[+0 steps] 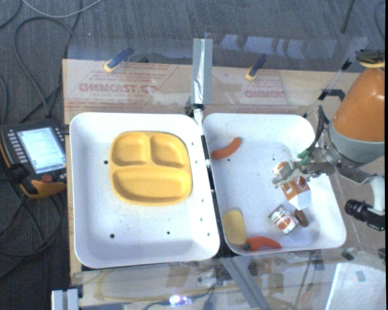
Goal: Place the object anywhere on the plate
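Observation:
A yellow plate (151, 166) with three compartments lies in the left bin (90, 237). My gripper (299, 171) is low over the right side of the right bin (258, 131), reaching in from the right. Directly at its tip lies an orange and white packet (292, 183); whether the gripper touches it is not visible. Just below the packet stands a small orange and white can (282, 219) with a little brown piece (302, 218) beside it. An orange sausage (226, 148) lies at the bin's upper left.
A pale yellow oval piece (233, 225) and a red pepper (262, 243) lie along the right bin's front edge. A ridge (208, 173) divides the two bins. A teach pendant (33, 151) sits left of the bench.

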`<state>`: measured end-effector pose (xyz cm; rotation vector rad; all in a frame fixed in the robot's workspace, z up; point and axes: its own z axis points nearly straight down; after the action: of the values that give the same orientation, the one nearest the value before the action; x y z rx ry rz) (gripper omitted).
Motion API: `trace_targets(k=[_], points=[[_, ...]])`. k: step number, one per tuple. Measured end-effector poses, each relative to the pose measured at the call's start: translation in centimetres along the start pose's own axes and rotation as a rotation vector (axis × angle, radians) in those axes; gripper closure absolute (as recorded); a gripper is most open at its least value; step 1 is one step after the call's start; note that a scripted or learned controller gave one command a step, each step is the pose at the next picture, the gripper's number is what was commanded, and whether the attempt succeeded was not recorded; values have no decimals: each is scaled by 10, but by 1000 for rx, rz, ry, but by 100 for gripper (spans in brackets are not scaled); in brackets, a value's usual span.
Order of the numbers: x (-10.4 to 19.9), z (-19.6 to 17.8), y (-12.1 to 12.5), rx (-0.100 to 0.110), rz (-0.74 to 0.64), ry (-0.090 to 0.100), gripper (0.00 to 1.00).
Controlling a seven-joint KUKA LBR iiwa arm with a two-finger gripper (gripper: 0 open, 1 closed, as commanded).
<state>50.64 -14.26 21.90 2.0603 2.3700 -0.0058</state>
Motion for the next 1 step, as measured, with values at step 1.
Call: trace_targets(k=[1], points=[[72,36,20,1,-101,4,100]])
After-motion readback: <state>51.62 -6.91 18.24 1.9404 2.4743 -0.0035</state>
